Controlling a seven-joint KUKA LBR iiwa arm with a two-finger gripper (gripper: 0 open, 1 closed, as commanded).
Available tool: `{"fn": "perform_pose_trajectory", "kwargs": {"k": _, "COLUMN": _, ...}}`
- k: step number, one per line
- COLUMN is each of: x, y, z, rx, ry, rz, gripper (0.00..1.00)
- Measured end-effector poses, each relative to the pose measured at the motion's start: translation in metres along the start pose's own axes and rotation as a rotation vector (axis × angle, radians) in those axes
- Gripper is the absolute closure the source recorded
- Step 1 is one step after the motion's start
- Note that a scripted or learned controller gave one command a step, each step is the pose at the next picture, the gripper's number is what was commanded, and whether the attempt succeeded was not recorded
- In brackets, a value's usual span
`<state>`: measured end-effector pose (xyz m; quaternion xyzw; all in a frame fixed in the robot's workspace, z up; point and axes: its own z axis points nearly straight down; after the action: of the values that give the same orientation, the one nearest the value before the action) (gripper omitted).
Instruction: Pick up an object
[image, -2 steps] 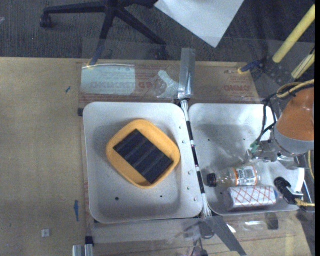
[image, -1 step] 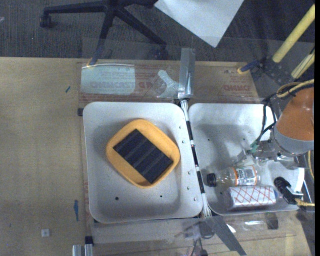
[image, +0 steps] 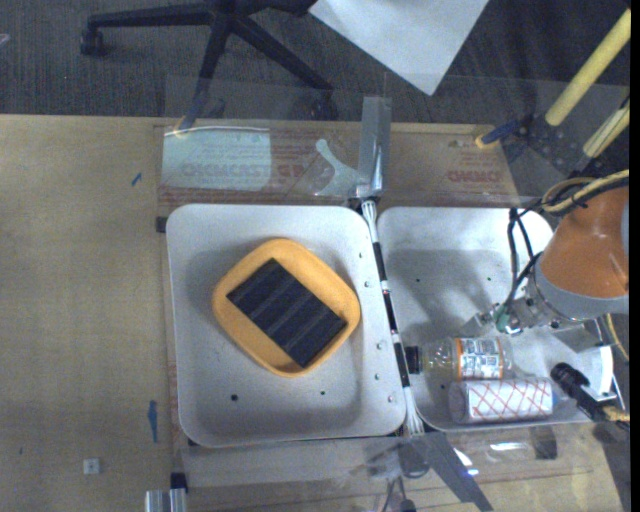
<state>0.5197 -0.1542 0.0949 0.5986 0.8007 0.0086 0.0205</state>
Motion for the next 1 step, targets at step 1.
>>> {"fn": "perform_pose_trajectory", "kwargs": {"k": 1, "x": 0.0470, "y": 0.0429, "z": 0.0062, "rx": 0.022, "ry": 0.019, "rz": -0.244, "gripper": 0.00}}
